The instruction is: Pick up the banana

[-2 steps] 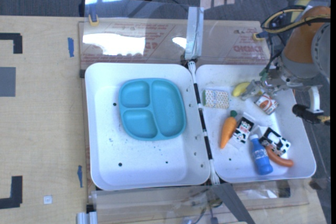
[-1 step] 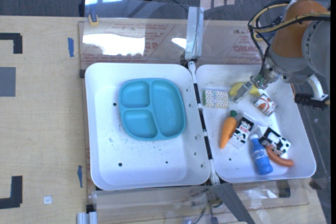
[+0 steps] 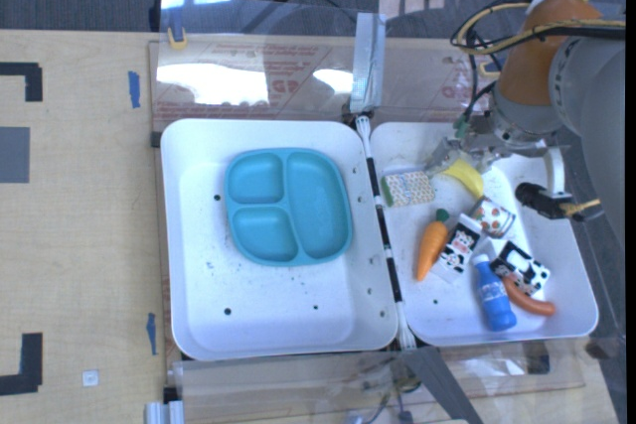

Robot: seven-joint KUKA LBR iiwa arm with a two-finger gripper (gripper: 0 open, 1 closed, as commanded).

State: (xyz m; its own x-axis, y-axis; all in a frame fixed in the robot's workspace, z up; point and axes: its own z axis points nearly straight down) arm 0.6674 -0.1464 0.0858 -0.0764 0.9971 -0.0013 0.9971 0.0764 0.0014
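Observation:
The yellow banana point(image 3: 465, 179) lies near the back of the right bin point(image 3: 576, 313), between a speckled pad and a small red-and-white packet. My gripper point(image 3: 465, 154) hangs right over the banana's far end, at or just above it, on the grey arm with the orange band point(image 3: 537, 55). Its fingers look spread, one grey finger point(image 3: 440, 157) slanting down left of the banana. Nothing is held between them. The wrist hides the banana's far tip.
The right bin also holds an orange carrot point(image 3: 430, 248), a speckled pad point(image 3: 408, 187), two black-and-white toys point(image 3: 460, 246), a blue bottle point(image 3: 493, 293) and a red sausage point(image 3: 530, 300). A blue divided plate point(image 3: 288, 206) sits in the left bin point(image 3: 189, 313). A central rim point(image 3: 383, 243) splits the bins.

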